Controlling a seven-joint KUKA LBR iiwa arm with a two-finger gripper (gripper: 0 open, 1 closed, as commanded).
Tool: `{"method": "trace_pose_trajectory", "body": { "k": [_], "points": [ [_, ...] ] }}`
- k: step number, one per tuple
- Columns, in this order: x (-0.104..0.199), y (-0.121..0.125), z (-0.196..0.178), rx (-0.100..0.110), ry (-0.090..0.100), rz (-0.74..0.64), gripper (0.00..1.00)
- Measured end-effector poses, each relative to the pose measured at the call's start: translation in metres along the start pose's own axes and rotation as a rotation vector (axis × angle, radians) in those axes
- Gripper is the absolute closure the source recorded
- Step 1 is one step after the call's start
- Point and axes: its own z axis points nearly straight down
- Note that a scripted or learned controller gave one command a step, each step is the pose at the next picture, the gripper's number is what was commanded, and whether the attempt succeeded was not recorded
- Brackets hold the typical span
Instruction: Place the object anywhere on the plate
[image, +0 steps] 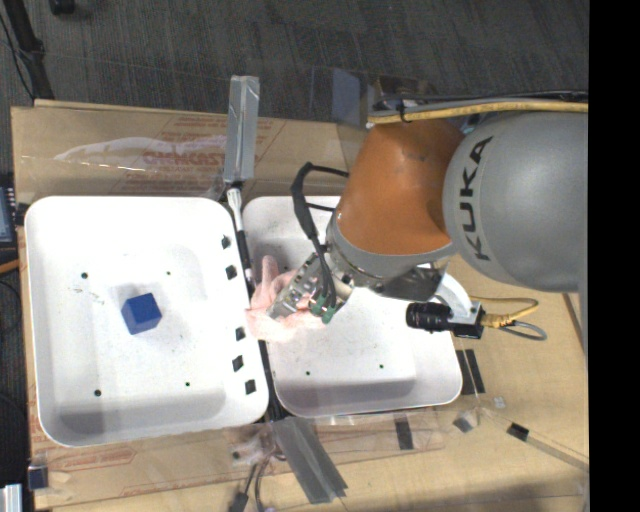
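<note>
Partly hidden pink plate (268, 305) — arm (420, 200) above, blue cube (142, 312) left bin (60, 300)

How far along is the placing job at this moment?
Nothing looks done yet. The blue cube sits alone on the floor of the left bin, apart from the arm. The gripper is low in the right bin, over a pale pink plate-like item near the wall between the bins. Whether it carries anything cannot be told. Left: getting the object onto the plate.
</note>
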Motion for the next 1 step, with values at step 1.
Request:
{"method": "trace_pose_trajectory", "body": {
  "k": [1],
  "points": [
    [0.0198, 0.0357, 0.0044, -0.002, -0.003, -0.403, 1.0]
  ]
}}
